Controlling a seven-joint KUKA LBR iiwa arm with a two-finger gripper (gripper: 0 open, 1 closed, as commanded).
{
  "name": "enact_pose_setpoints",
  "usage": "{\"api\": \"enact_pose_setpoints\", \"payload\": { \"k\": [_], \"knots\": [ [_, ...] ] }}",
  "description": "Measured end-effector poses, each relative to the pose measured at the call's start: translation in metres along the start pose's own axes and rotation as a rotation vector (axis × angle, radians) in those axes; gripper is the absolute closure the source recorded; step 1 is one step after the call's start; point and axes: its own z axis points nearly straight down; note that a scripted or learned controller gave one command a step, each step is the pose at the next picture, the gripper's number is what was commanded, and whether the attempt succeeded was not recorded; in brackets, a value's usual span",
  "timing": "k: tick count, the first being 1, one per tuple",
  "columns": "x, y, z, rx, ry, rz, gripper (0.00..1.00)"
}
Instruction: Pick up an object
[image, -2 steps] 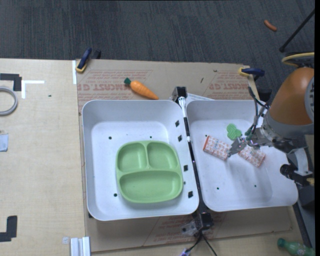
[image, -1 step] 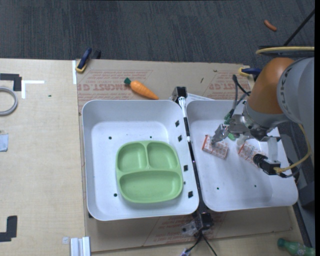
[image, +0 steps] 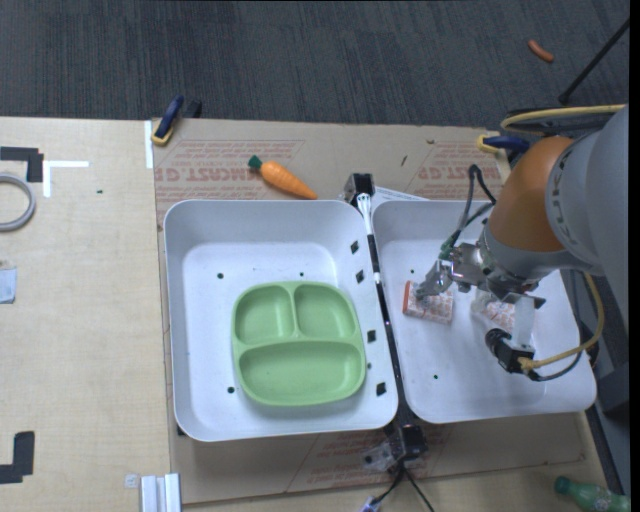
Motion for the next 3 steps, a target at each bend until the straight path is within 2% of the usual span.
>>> {"api": "enact_pose_setpoints", "payload": {
  "k": [1, 2, 3],
  "knots": [
    [0.0, 0.001, -0.011, -0.002, 0.001, 0.0, 1.0],
    [0.0, 0.001, -0.011, -0.002, 0.001, 0.0, 0.0],
    [-0.062, 0.001, -0.001, 0.004, 0.0, -0.052, 0.0]
  ]
}}
